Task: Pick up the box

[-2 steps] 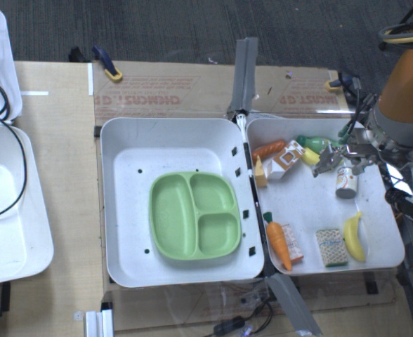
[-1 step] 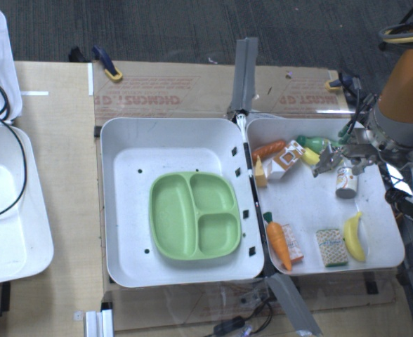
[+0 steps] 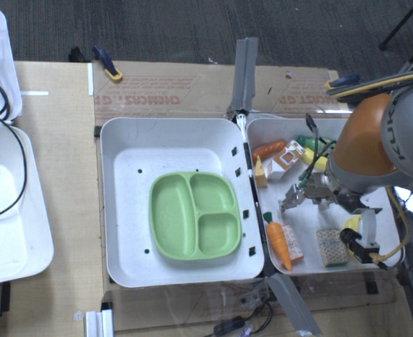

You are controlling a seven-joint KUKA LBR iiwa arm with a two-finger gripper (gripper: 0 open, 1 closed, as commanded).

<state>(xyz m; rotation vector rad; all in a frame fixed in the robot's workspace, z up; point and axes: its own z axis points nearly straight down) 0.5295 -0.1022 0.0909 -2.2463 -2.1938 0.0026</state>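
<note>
Camera view shows the jaws, seemingly spread and pinching nothing, low in the right bin, with the box just beyond, on their far-left side.

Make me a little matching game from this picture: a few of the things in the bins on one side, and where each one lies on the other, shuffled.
Things:
1. green plate
2. carrot
3. box
4. orange band

Places:
A. far end of the right bin
B. on the arm, above the right bin
C. near end of the right bin, by its left wall
D. middle of the left bin

Pairs: 1-D, 2-C, 3-A, 4-B
</note>
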